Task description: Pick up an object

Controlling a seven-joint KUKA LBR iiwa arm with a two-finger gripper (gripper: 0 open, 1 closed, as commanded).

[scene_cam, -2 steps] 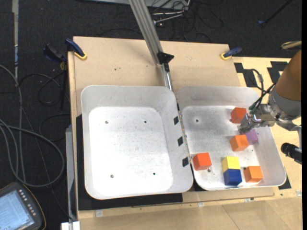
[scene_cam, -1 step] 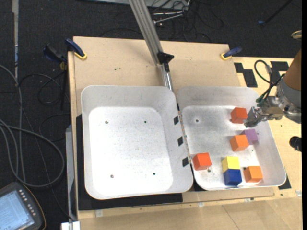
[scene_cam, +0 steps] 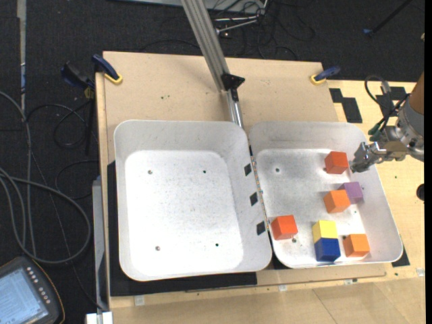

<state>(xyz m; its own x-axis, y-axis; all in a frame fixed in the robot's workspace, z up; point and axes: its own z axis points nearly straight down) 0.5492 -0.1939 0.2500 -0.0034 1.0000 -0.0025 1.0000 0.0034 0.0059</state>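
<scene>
Nearest the front of the right bin (scene_cam: 297,258): orange block (scene_cam: 356,245), blue block (scene_cam: 327,250) under a yellow one (scene_cam: 325,231), red-orange block (scene_cam: 284,226). Further back, orange (scene_cam: 336,200) touching purple (scene_cam: 353,192). Best target judged the far red-orange cube (scene_cam: 336,162), just beside the hand (scene_cam: 362,159); opening impossible to tell, nothing visibly held. Centre over it, descend straight. Beyond: left bin (scene_cam: 128,147), plywood table (scene_cam: 169,79), dark floor.

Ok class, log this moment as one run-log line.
task: pick up an object | gripper: beside red-orange block, right bin | held: nothing seen | left bin: untouched
</scene>
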